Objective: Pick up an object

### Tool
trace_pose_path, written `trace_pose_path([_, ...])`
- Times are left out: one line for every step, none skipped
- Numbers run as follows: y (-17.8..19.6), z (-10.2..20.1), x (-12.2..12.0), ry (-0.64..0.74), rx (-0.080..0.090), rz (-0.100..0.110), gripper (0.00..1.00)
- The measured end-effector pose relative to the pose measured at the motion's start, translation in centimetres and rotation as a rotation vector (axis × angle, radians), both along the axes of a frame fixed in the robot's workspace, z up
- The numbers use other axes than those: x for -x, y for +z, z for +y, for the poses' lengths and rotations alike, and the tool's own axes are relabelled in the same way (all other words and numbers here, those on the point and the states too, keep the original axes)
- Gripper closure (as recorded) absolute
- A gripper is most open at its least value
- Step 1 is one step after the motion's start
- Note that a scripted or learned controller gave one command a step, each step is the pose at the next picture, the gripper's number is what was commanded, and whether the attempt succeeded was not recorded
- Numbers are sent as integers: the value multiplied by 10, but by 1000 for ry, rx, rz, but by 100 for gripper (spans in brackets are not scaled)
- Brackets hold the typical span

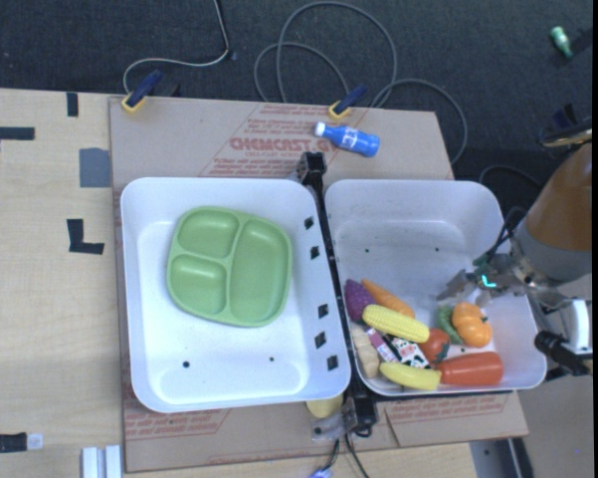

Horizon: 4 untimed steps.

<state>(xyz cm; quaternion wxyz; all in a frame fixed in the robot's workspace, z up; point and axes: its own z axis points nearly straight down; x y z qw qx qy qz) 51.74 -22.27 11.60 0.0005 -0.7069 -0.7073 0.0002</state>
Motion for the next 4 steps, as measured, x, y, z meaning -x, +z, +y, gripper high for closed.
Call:
trace_pose_path([42,7,24,-1,1,-3,100])
trace_pose_path([64,21,33,1,0,-2,100])
trace_pose_path([60,38,33,2,0,0,100])
trace_pose_path([56,46,30,2,-1,1,100])
